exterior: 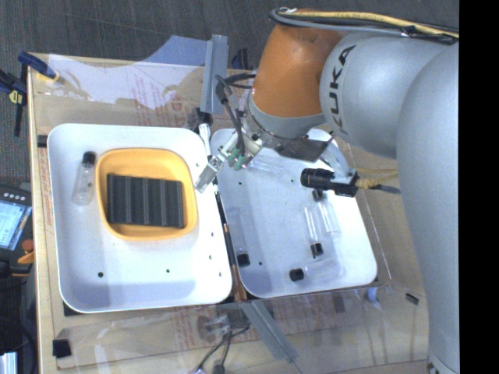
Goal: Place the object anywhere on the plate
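Note:
A yellow plate (145, 162) with a dark grey ribbed centre lies in the left bin (117, 279). A clear vial with a black cap (82, 179) lies in that bin just left of the plate, off its rim. In the right bin (265, 216) lies another clear vial with a black cap (320, 226). Small black caps (296, 273) sit near that bin's front. My gripper (221, 164) hangs low over the wall between the two bins, just right of the plate's right rim. A small greenish part (234, 157) shows on it.
The grey arm with its orange band (292, 68) covers the back of the right bin. A black connector with a cable (327, 179) juts out over the right bin. A blue device (12, 220) sits at the bench's left edge.

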Controlling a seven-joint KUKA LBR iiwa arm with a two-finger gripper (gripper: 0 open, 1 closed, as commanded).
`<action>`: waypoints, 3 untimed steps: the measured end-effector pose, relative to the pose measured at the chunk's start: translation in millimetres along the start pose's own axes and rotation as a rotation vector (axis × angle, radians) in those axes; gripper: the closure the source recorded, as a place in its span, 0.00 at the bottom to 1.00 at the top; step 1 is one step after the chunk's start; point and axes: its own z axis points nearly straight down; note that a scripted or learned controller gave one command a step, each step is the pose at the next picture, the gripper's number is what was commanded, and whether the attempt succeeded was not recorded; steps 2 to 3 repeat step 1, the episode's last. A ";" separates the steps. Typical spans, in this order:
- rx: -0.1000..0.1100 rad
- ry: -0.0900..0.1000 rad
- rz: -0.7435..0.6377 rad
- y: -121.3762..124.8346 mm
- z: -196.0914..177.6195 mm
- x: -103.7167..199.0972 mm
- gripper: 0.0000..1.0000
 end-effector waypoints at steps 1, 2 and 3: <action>0.000 0.001 0.053 33.3 36.1 12.5 0.00; 0.000 0.001 0.053 33.3 36.1 12.5 0.00; 0.000 0.001 0.053 33.3 36.1 12.5 0.00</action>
